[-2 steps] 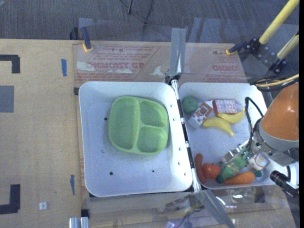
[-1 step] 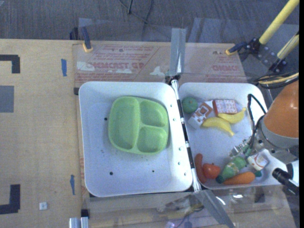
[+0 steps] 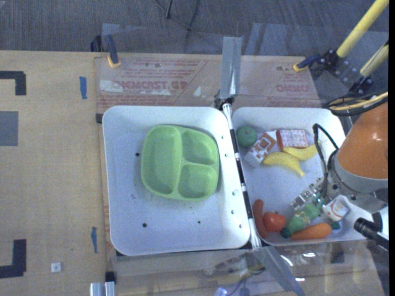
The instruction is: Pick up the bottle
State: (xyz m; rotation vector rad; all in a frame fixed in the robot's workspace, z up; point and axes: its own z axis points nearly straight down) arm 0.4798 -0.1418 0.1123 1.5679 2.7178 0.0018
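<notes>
A green bottle (image 3: pixel 302 217) with a dark green cap lies on its side near the front of the right bin (image 3: pixel 278 184). It sits between a red tomato (image 3: pixel 273 221) and an orange carrot (image 3: pixel 312 231). My gripper (image 3: pixel 310 197) hangs low over the bottle's upper end, its metal tip just above and behind the bottle. The grey arm with its orange band (image 3: pixel 370 147) covers the bin's right side. From this angle I cannot make out whether the bottle is held.
The right bin also holds a green apple (image 3: pixel 247 134), a small carton (image 3: pixel 261 148), a red-and-white box (image 3: pixel 292 138), a banana (image 3: pixel 289 159), a red pepper (image 3: pixel 258 209) and a white container (image 3: pixel 337 209). A green divided plate (image 3: pixel 180 162) lies in the left bin (image 3: pixel 123 214).
</notes>
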